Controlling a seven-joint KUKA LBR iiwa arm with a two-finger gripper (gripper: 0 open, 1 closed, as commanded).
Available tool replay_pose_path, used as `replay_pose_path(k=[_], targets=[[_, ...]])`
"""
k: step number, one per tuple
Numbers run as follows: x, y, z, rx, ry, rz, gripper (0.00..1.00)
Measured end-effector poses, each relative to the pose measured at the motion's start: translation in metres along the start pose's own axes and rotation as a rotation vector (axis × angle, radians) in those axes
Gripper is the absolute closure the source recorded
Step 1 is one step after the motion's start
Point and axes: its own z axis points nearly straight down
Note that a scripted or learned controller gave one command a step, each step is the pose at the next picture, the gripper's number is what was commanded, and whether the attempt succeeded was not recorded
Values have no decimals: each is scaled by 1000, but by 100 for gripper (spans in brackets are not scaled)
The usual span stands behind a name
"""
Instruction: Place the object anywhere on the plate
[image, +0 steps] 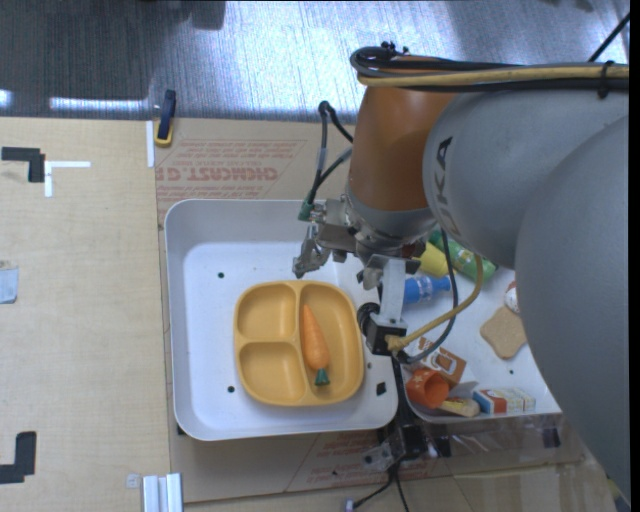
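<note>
Since the carrot (316, 343) already lies in the long right compartment of the yellow plate (262, 345), lengthwise, green end toward the near rim, the placing looks done. The plate sits in the left bin (195, 300), its other two compartments bare. In the camera view the gripper (340, 262) hangs above the far rim of the plate, apart from the carrot, nothing between its fingers; from this angle I cannot tell whether it is parted or closed. The arm (500, 170) covers much of the right bin (520, 415), where a blue bottle (420, 290), a slice of toast (503, 332), an orange cup (430, 385) and small packets show. My guess: only pulling the arm away is left.
</note>
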Motion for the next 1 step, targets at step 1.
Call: replay_pose_path(k=[1], targets=[[-2,1,-8,2,-5,-2,100]])
